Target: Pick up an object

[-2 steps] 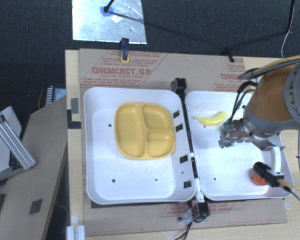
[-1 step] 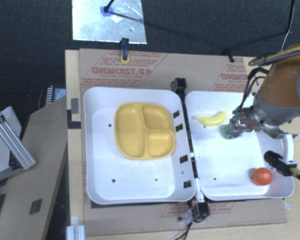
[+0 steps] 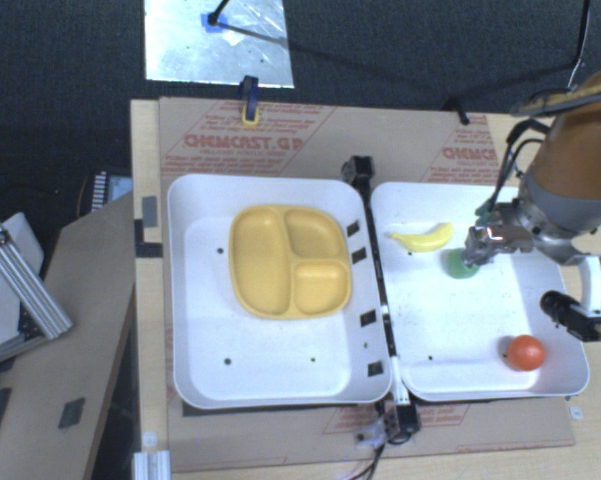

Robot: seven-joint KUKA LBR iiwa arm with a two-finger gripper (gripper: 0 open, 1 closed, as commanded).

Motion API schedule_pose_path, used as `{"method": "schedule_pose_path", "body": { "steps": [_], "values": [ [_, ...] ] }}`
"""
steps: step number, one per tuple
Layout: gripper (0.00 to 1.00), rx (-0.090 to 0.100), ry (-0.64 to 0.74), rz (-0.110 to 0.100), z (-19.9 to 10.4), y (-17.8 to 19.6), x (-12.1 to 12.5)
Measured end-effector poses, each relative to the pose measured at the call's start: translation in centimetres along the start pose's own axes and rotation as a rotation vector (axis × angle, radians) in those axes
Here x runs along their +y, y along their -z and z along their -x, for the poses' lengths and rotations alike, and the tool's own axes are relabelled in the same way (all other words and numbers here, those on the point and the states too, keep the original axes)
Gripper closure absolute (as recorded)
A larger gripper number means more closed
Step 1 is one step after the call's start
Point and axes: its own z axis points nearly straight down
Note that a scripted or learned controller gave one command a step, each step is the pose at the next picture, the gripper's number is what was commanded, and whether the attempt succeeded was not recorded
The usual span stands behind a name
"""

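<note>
The grey arm [image 3: 578, 173], its orange band seen at the upper right, is reached in from the right and bent down over the right-hand bin [image 3: 450, 363]. Its wrist is angled toward the bin's upper middle, with cables looped above it. The gripper [image 3: 477, 251] is lowered directly onto a small green object [image 3: 460, 265], which is partly hidden beneath it; contact appears to be made, but whether the pincer is spread or clenched cannot be told, and the green object cannot be said to be held.

Just to the left of the gripper, a yellow banana [image 3: 424, 236] is laid on the bin floor, close beside the green object but not seen to touch it. An orange-red ball [image 3: 525, 352] is set well apart, near the bin's lower right corner.

In the left-hand bin [image 3: 205, 358], a yellow divided plate [image 3: 288, 260] with three compartments is placed in the upper middle. Both bins are seated side by side on a brown cardboard sheet [image 3: 310, 133] printed with red lettering, with a black hinge strip [image 3: 375, 278] run between them. A silver foil sheet [image 3: 218, 26] is laid beyond the bench on dark carpet.
</note>
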Motion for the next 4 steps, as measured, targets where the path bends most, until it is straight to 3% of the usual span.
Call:
{"method": "schedule_pose_path", "body": {
  "steps": [1,3,4],
  "values": [
    [1.0,0.002,0.004,-0.002,-4.9,-0.4,0.7],
    [1.0,0.003,0.006,-0.004,-15.3,-0.3,-1.1],
    [1.0,0.003,0.006,-0.004,-20.3,-0.9,-0.5]
  ]
}}
